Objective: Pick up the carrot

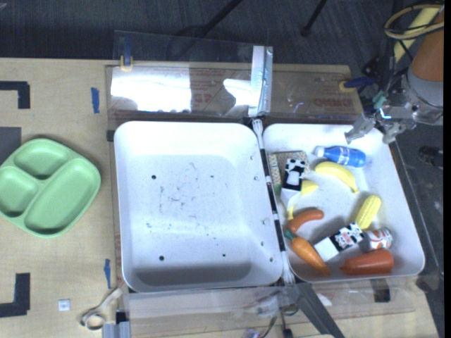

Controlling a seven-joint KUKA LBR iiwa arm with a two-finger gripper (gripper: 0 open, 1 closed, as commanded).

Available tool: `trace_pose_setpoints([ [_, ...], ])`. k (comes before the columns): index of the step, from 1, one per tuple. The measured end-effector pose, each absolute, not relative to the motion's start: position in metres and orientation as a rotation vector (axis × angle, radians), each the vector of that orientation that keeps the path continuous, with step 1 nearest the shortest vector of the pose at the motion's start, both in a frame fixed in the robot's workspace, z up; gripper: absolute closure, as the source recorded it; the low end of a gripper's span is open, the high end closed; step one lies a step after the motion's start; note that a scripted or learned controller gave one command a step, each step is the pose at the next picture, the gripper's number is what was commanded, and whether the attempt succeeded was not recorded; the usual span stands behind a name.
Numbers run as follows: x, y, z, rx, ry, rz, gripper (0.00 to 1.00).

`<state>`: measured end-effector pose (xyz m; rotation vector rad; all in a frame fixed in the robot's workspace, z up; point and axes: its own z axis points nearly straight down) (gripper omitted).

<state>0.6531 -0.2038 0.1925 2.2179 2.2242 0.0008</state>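
The carrot [309, 252] is a short orange cone lying near the front left corner of the right bin [405, 210]. It rests between a red-orange sausage-shaped piece [304, 218] and a white box with black marks [337, 241]. My gripper [371, 131] hangs over the far right corner of that bin, well behind the carrot and just right of a blue bottle [340, 155]. Its fingers are spread open and hold nothing.
The right bin also holds a banana [337, 174], a corn cob [368, 210], a cow-patterned box [294, 173], a small can [379, 239] and a long red piece [366, 261]. The left bin [127, 189] stands alongside. A green divided plate [46, 186] lies at far left.
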Motion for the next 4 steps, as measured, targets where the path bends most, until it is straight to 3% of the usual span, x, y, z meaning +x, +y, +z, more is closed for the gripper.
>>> trace_pose_setpoints([
  [1,0.665,-0.194,0.097,2.054,2.386,-0.006,0.00],
  [2,0.665,-0.193,0.107,2.053,2.392,-0.012,1.00],
  [3,0.667,-0.213,0.187,2.431,1.986,0.001,1.00],
  [4,0.668,-0.212,0.198,2.426,1.987,0.002,1.00],
])
